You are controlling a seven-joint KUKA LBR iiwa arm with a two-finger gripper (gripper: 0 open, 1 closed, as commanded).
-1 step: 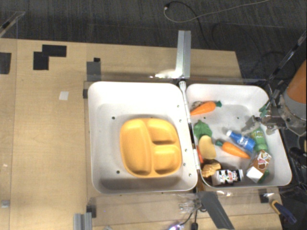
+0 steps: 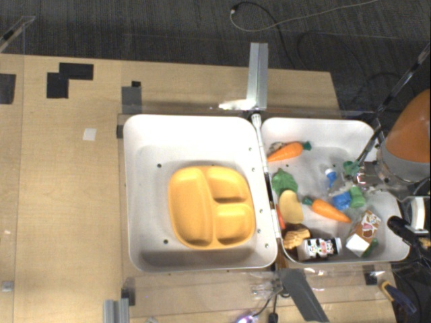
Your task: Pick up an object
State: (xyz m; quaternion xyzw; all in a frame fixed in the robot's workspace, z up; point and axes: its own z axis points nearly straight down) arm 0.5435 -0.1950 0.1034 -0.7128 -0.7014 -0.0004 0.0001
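The right bin (image 2: 316, 134) holds several toy foods. One carrot (image 2: 285, 151) lies at the back left and a second carrot (image 2: 329, 210) near the middle. Also there are a green vegetable (image 2: 283, 181), a yellow potato-like piece (image 2: 291, 207), blue pieces (image 2: 341, 200), a dark bottle with a white label (image 2: 320, 247) and a brown-and-white packet (image 2: 368, 226). My gripper (image 2: 362, 177) hangs over the bin's right side, just above the small green and blue pieces (image 2: 355, 195). The arm's orange band (image 2: 409, 134) sits behind it.
The left bin (image 2: 145, 153) holds a yellow divided plate (image 2: 210, 206). A metal post (image 2: 258, 73) stands behind the wall between the bins. The wooden bench (image 2: 60, 200) stretches to the left. Cables lie on the dark floor at the back.
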